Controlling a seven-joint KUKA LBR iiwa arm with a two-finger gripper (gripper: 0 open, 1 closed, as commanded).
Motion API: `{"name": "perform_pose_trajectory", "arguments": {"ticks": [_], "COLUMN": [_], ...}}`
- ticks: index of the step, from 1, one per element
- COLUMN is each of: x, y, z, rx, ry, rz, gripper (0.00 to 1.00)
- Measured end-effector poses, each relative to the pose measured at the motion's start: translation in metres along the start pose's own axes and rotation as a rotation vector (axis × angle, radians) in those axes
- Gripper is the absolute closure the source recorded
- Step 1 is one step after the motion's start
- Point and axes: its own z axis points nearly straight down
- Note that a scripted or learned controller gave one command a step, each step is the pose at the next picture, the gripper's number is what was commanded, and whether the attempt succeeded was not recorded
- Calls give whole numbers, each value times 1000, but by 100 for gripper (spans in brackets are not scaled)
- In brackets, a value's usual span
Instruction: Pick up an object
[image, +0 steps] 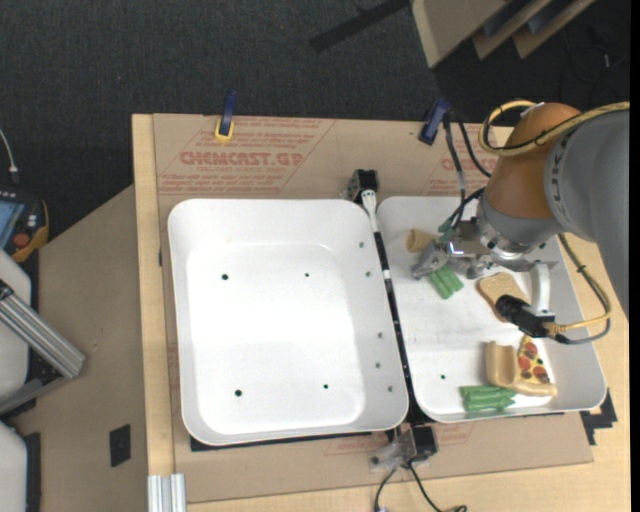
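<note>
Two white bins sit side by side on my bench, and all the clutter is in the right bin; the left bin is not where I am working. My gripper is down low in the far left part of the right bin, with the orange band of the arm above it, and its tip is right at a small green block that lies tilted on the bin floor, just beside the divider between the bins. From this slanted view I cannot tell how the jaws stand (the wrist body and cabling cover most of them), so I will not claim a grasp: the green piece looks to be resting on the bin, touching or nearly touching the metal tip, not plainly pinched. Other candidates lie around it: a small tan piece just behind the gripper, a tan bread-like piece under the wrist, a toy pizza slice and a tan block near the front right, and a green ridged piece at the front rim. My reading is that the task is at the reach-and-close stage: the approach is done, nothing is lifted, and the closing, the lift and the check that something came up all remain.
</note>
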Motion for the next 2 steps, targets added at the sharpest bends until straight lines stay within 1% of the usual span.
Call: {"name": "perform_pose_trajectory", "arguments": {"ticks": [1, 2], "x": [-2, 105], "y": [2, 14], "z": [-17, -112], "rx": [-7, -14], "ry": [-3, 3], "rz": [1, -12], "gripper": [100, 100]}}
